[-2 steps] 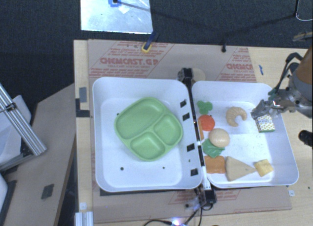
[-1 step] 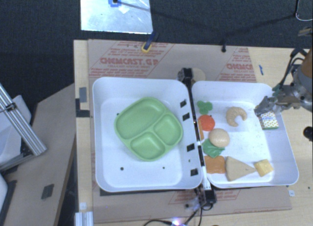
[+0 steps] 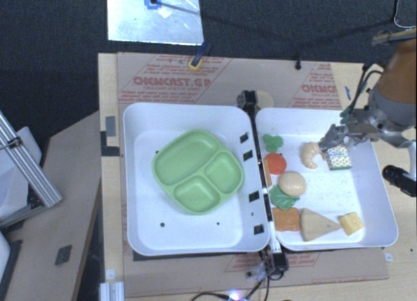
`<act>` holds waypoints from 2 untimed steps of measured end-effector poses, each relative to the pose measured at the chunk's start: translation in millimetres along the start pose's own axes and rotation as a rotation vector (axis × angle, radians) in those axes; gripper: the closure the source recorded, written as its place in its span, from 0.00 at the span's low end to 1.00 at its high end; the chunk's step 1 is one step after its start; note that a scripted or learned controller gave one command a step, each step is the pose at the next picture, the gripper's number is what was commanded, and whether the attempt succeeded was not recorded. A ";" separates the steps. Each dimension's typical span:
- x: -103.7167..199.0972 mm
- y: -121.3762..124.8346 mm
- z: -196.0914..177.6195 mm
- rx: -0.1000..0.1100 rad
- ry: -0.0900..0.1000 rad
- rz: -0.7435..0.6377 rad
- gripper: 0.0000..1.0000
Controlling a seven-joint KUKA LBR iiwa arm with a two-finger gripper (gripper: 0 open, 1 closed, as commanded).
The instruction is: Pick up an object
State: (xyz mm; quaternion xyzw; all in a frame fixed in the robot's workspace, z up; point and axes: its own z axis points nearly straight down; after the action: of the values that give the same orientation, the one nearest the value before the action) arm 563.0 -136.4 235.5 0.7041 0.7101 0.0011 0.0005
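The right bin [image 3: 384,218] holds several toy foods. A tan croissant [image 3: 311,155] lies near its middle back. Just right of it sits a small patterned block [image 3: 339,157]. My gripper [image 3: 335,138] hangs directly over that block's upper edge, close to or touching it. Along the bin's left side are a green broccoli piece [image 3: 272,142], a red tomato [image 3: 276,163], a beige bun [image 3: 291,182] and a green leaf [image 3: 281,197]. At the front lie an orange block [image 3: 286,219], a tan wedge [image 3: 319,224] and a yellow cube [image 3: 351,223].
The left bin [image 3: 140,130] bears a green divided plate [image 3: 197,171]. A row of black clips [image 3: 254,163] marks the wall between the bins. The arm's grey body [image 3: 394,107] comes in over the right bin's far right corner.
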 end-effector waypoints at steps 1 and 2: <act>52.4 7.2 -3.6 0.000 0.000 0.000 1.00; 102.1 2.1 19.0 0.001 -0.001 0.003 1.00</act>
State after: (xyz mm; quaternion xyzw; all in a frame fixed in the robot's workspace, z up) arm 564.3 -34.2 216.6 0.7051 0.7091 0.0006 0.0005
